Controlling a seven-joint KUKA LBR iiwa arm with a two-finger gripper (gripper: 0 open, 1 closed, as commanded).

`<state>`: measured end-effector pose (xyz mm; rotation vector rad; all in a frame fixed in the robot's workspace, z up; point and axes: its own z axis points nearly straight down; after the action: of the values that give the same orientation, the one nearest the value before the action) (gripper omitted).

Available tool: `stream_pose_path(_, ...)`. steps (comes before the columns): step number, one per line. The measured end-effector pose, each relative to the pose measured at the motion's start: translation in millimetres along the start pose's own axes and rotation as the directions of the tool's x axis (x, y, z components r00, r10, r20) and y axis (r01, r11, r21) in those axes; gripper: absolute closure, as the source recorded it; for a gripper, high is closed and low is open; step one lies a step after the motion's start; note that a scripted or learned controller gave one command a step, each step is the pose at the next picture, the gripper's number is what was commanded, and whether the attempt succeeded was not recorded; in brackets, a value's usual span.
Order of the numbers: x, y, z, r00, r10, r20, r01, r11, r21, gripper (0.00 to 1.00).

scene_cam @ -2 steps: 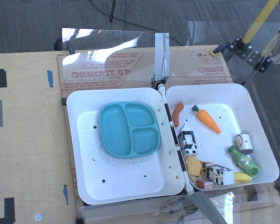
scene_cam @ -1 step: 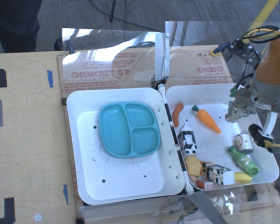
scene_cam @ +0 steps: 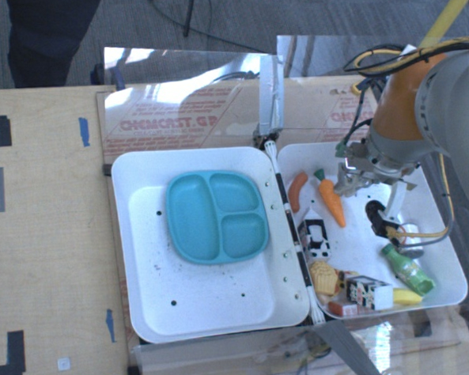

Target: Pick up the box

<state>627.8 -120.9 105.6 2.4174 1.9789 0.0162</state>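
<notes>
Pale wooden counter [scene_cam: 47, 234] with black corner marks and short strips of blue tape [scene_cam: 84, 131]; two shallow white bins sit side by side on it, with clear sheeting [scene_cam: 175, 119] printed in red lettering standing behind them. Left bin [scene_cam: 147, 307]: holds one teal divided plate [scene_cam: 216, 215], three compartments, lying flat toward the bin's far half. Right bin [scene_cam: 357, 246]: several small items. Reddish sausage-shaped piece [scene_cam: 297, 190] near the shared wall, far end. Carrot [scene_cam: 331, 204] just beside it, green tip pointing away from the camera. Black-and-white toy [scene_cam: 315, 235] below these, against the shared wall. Tan waffle-like piece [scene_cam: 325, 278] nearer the front. Box [scene_cam: 366, 292]: small, with multicoloured print, lying flat at the front edge of the right bin, between the waffle-like piece and a yellow piece [scene_cam: 407, 296], close to both. Green bottle [scene_cam: 407, 269] lies tilted just above the yellow piece, toward the bin's right side. Arm [scene_cam: 443, 106] enters from the right, orange band [scene_cam: 396, 101] visible above the wrist. Pincer [scene_cam: 351, 180] sits over the far half of the right bin, close beside the carrot and well apart from the box. Open or closed: cannot tell from this angle; nothing is seen gripped in it.
</notes>
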Motion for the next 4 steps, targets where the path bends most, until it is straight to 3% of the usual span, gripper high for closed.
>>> stream_pose_path(1,2,-5,8,1.0,-0.001,-0.001,0.001,1.0,0.015,0.0)
stream_pose_path(2,-7,-13,-160,0.986,0.167,0.001,-0.167,0.986,0.019,0.0)
stream_pose_path(3,-41,-38,-29,0.978,0.211,0.002,-0.211,0.977,0.023,0.0)
stream_pose_path(4,-82,-43,-171,0.958,0.287,0.004,-0.287,0.958,0.02,0.0)
